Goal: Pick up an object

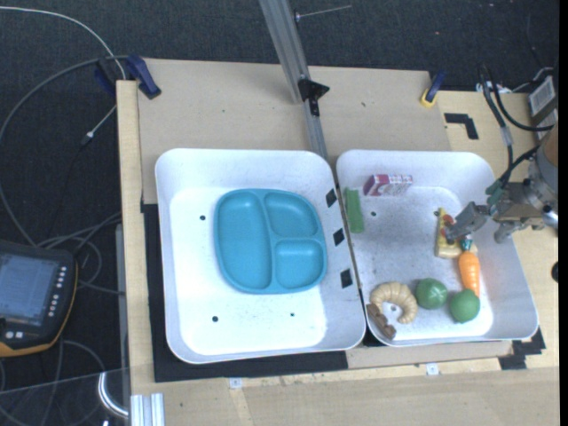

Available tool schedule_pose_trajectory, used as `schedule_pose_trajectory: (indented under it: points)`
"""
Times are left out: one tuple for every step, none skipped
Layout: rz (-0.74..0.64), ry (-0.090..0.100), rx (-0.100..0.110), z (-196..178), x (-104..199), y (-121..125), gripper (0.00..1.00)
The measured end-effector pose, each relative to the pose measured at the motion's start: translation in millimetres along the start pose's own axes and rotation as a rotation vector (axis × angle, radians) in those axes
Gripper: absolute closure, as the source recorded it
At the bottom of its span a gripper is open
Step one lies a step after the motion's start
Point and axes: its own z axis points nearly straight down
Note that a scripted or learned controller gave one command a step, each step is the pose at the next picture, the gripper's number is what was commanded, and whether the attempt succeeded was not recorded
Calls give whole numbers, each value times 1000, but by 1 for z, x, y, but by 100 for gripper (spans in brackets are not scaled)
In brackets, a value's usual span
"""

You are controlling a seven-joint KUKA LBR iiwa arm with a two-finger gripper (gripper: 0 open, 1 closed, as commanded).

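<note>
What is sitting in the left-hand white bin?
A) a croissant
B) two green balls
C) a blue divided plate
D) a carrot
C: the blue divided plate lies in the left bin, while the croissant, the carrot and the green round things are in the right bin.

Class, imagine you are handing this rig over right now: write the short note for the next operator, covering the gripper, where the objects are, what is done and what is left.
Gripper: low in the right bin, at its right side, just above the yellow toy. Whether it is open or shut cannot be told from here, and nothing is seen held.
Objects in the right bin: orange carrot below the gripper; two green balls and a croissant along the near edge; pink box and green block at the far left.
Left bin: blue divided plate.
Done: approach.
Left: grasp and lift one object.
</note>
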Motion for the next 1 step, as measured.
schedule_pose_trajectory:
  points:
    - [1, 0, -1, 0, 0, 0, 0]
